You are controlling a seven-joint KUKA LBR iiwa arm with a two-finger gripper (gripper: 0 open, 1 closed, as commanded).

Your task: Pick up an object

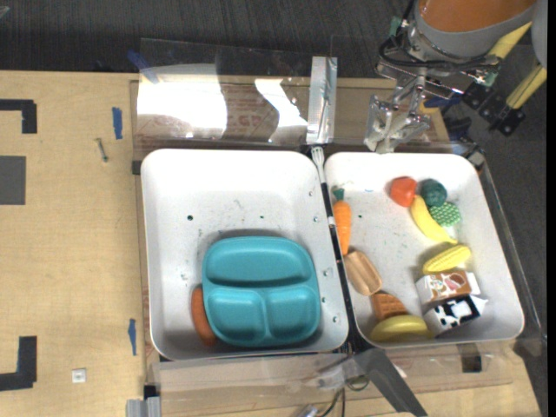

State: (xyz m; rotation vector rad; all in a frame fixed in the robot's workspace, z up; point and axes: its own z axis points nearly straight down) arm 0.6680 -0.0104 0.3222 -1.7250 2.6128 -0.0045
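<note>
objects for picking sit mostly in the right bin (499,259): you have a carrot (342,222) against its left wall, a tomato (402,190) beside a broccoli (433,190) near its far wall, a banana (426,219) just below them, a corn cob (446,257) further down, and a small carton (449,287) near its front corner. left of that bin, the left bin (174,189) holds a teal divided tray (259,289). your gripper (395,133) hangs just beyond the right bin's far rim, above the tabletop (61,259); the rig note bars any word on the fingers here.
</note>
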